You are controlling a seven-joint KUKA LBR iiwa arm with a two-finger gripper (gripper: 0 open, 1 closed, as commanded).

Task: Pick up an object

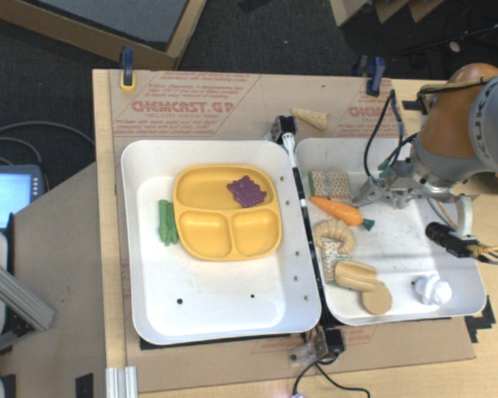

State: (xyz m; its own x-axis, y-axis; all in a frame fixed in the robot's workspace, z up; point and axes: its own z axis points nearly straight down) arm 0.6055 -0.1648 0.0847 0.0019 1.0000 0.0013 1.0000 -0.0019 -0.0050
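Right now the gripper (392, 191) hangs low at the right bin's (458, 303) upper middle — whether it is wide or narrow I cannot tell. Just left of it lies the carrot (337, 211) — likely light, stiff and slick, best pinched across its thick orange middle.

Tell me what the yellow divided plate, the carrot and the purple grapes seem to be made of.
Yellow divided plate: likely molded plastic, smooth with a soft sheen and rounded compartment ridges.
Carrot: probably toy plastic or rubber; uniform bright orange, green tip.
Purple grapes: likely soft plastic or rubber; matte, bumpy cluster. Too small to be sure.
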